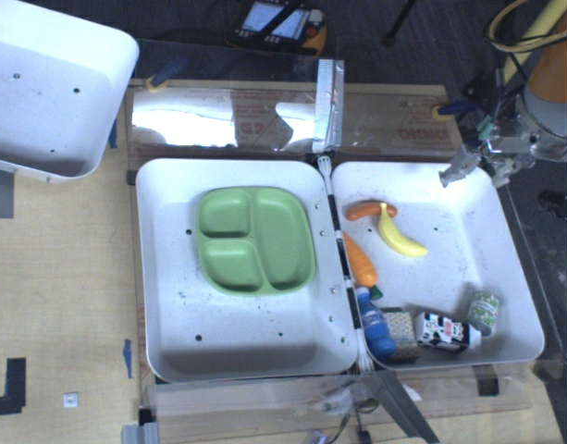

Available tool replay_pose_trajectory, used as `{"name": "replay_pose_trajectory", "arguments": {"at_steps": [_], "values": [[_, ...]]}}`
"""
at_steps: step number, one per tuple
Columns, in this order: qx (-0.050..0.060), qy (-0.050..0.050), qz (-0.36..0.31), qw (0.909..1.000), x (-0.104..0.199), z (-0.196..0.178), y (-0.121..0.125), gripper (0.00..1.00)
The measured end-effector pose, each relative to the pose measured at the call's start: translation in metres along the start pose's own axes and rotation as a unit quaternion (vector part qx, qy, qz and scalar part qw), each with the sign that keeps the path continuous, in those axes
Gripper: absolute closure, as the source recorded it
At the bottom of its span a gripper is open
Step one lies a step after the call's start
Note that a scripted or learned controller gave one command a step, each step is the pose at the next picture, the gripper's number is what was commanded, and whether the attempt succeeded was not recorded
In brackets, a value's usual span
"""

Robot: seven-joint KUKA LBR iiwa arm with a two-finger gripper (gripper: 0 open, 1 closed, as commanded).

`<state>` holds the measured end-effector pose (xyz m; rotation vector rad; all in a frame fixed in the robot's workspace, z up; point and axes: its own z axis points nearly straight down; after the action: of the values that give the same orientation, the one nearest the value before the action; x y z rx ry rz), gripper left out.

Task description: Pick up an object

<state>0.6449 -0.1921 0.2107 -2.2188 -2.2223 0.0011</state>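
Camera view, from above at a slant: two shallow white bins side by side on a wooden bench. The left bin (172, 322) carries a green divided plate (256, 240) with three compartments, lying flat near the bin's middle, nothing on it. The right bin (514, 276) has the loose objects. A yellow banana (399, 236) lies near the bin's upper middle, its upper end touching or overlapping an orange-red sausage (363, 210) that lies crosswise beside it. A carrot (361, 263) lies along the left wall, just below the sausage. Further down the same wall, a blue bottle (375, 326) points toward the near corner. Beside it, along the near wall, a black-and-white carton (447, 331) lies on its side, partly over a brownish sponge-like piece (402, 327). A small green can (484, 311) sits just right of the carton, tilted. Gripper (461, 168) hangs at the right bin's far right corner, over the rim, well apart from every object; nothing visible between its fingers. Whether the claw is spread or pressed together cannot be told: it is small and blurred against the glare. Grey arm (542, 118) enters from upper right.
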Motion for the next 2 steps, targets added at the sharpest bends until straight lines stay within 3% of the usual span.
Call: {"name": "replay_pose_trajectory", "arguments": {"at_steps": [1,2], "values": [[-0.001,0.000,-0.042,0.9991,0.043,0.112,-0.001,0.00],[-0.002,-0.001,-0.014,0.9999,0.041,0.003,0.000,0.00]]}}
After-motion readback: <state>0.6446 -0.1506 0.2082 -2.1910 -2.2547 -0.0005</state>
